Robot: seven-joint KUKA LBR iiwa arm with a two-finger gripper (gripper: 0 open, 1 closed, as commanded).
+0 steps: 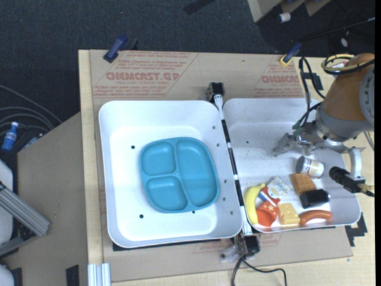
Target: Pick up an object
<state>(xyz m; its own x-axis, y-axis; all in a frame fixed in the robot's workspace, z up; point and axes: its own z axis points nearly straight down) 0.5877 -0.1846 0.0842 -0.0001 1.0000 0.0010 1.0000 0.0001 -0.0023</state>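
My gripper (pixel 290 143) hangs low over the middle of the right bin (pixel 256 109), below the arm's orange band (pixel 348 97). Nothing shows in its grasp. Just to its right and nearer the front lies a small white can (pixel 311 168) on its side. Along the bin's front wall sit a yellow banana (pixel 252 198), a red piece (pixel 266 214), a yellow block (pixel 288 214), an orange-red sausage shape (pixel 314 218), a black block (pixel 314 198), a brown block (pixel 303 182) and a small white packet (pixel 277 188).
The left bin (pixel 119 159) holds a blue divided plate (pixel 178 174) in its middle. A black-clamped divider (pixel 226 142) runs between the bins. The right bin's back half is bare white floor. Cables trail at the bench's far right.
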